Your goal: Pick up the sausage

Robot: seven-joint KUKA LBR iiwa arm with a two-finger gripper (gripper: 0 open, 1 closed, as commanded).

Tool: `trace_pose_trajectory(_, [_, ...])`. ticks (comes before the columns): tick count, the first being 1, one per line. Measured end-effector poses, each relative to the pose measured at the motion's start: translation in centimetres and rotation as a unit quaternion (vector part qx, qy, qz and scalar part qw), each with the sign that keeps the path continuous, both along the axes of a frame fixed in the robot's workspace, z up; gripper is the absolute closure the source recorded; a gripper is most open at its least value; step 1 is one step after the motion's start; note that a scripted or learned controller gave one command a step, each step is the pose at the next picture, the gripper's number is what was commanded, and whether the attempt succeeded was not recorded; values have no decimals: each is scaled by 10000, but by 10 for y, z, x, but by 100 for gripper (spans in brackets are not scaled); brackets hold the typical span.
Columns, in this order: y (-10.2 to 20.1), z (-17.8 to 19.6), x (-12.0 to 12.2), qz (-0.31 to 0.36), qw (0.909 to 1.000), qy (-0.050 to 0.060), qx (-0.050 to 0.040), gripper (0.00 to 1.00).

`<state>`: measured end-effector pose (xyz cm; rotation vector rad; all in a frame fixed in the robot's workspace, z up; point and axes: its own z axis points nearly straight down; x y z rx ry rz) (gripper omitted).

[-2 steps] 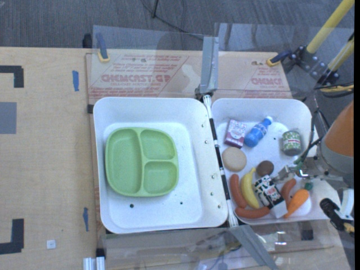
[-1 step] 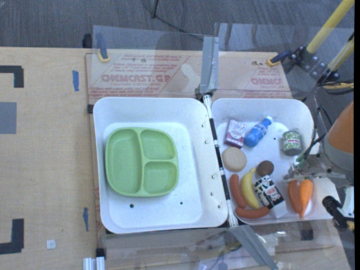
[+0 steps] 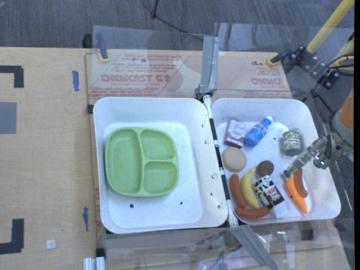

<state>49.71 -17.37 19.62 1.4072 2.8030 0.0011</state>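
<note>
The gripper (image 3: 292, 171) reaches into the right bin (image 3: 306, 110) from the right edge, its tip low over the bin floor just above an orange carrot (image 3: 298, 195) with a reddish piece (image 3: 298, 185) lying on it; nothing is seen between its parts, and whether it is released or clenched cannot be told from this angle. Beside the tip sits a small brown round (image 3: 265, 167), and above it a green tin (image 3: 291, 142). Farther left lie a blue bottle (image 3: 257, 132), a pink carton (image 3: 235, 133) and a tan bun (image 3: 234, 159). The sausage (image 3: 235, 188), a reddish-brown link, lies upright along the left wall of this bin, touching a banana (image 3: 248, 187) on its right, with a second like link (image 3: 252, 212) lying across the bottom near a black-and-white box (image 3: 268, 191). The left bin (image 3: 112, 108) bears a green tray (image 3: 142, 161). To do the step well, the gripper would likely need to travel left across the clutter, come down with its jaws set across the sausage's narrow width, and take it near the middle, so that the banana and the bin wall are not pinched along with it. The tight fit against the wall looks like the main risk.
</note>
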Motion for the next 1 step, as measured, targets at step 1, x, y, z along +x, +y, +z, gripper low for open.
trace_pose_trajectory(1, [-1, 11, 1, -16, 10000, -30, -9, 100])
